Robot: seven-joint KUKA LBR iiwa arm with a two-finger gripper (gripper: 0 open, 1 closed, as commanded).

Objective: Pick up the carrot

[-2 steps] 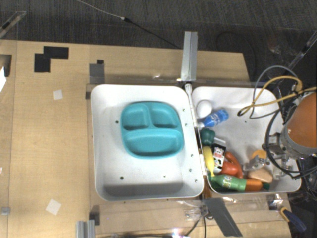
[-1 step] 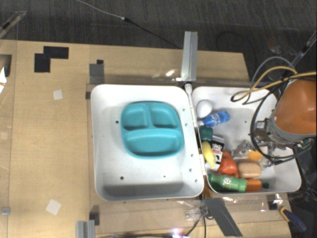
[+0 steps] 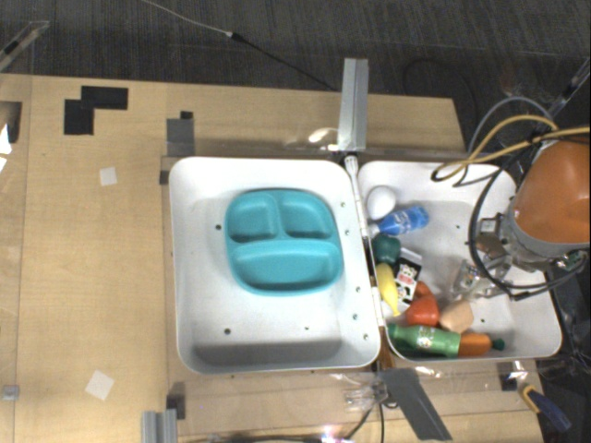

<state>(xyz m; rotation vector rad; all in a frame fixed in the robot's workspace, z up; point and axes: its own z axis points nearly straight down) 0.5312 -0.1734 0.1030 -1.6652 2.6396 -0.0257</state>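
The carrot [image 3: 476,343], orange with a dark green end, lies along the front wall of the right bin [image 3: 531,335], just right of a green bottle [image 3: 427,340]. My gripper [image 3: 473,278] hangs under the orange-banded wrist [image 3: 554,197] over the right half of that bin. It is above and behind the carrot and apart from it. A beige lump [image 3: 456,317] sits between the gripper and the carrot. Cables and the wrist hide much of the gripper.
Crowding the right bin's left side are a red-orange piece [image 3: 423,309], a yellow item [image 3: 388,285], a black-and-white card [image 3: 407,270], a blue bottle [image 3: 404,220] and a white ball [image 3: 379,201]. The left bin [image 3: 199,330] holds a teal divided plate [image 3: 281,240].
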